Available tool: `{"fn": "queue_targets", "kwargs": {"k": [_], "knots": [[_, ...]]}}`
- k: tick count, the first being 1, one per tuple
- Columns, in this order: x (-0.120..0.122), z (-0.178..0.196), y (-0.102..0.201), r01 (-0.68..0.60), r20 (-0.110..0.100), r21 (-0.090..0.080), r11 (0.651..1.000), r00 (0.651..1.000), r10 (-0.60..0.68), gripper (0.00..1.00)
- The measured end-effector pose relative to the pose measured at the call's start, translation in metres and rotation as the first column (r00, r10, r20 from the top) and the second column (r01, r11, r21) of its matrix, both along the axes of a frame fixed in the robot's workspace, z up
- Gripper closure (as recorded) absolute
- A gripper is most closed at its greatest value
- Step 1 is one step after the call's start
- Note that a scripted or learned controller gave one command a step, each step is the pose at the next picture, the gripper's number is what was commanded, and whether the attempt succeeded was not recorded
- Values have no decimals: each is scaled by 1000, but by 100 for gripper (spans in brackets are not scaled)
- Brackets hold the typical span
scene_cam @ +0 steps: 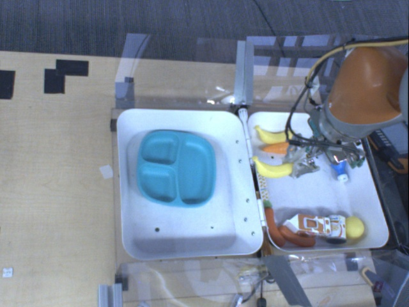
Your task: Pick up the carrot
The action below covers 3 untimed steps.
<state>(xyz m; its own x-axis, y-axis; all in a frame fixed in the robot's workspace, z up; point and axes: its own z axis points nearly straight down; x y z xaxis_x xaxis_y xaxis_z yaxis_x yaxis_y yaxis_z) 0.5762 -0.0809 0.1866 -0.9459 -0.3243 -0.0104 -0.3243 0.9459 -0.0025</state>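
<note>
- The carrot (277, 148) lies in the right bin (370, 200), wedged between two bananas: the upper banana (270, 134) at its 12 o'clock, the lower banana (273, 168) at its 6.
- Its long axis runs 3-to-9 o'clock; which end is the tip is unclear.
- The gripper (307, 164) hangs at the carrot's 4 o'clock; its state cannot be told.
- Risk: a slightly offset descent likely catches a banana instead, since both crowd the carrot.

The blue tray (176, 167) looks like smooth, shiny plastic. The white bin (185, 238) under it is smooth plastic too. Right of the tray, the carrot (277, 149) looks smooth and matt. The surface (57, 190) looks like pale wood.
</note>
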Motion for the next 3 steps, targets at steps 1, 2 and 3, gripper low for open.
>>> {"fn": "queue_targets", "kwargs": {"k": [1, 2, 3], "knots": [[82, 15, 9, -283, 5, -3, 959, 959, 283, 100], [85, 29, 11, -281, 20, -4, 960, 960, 281, 100], [81, 57, 0, -355, 4, -4, 935, 935, 355, 100]]}}
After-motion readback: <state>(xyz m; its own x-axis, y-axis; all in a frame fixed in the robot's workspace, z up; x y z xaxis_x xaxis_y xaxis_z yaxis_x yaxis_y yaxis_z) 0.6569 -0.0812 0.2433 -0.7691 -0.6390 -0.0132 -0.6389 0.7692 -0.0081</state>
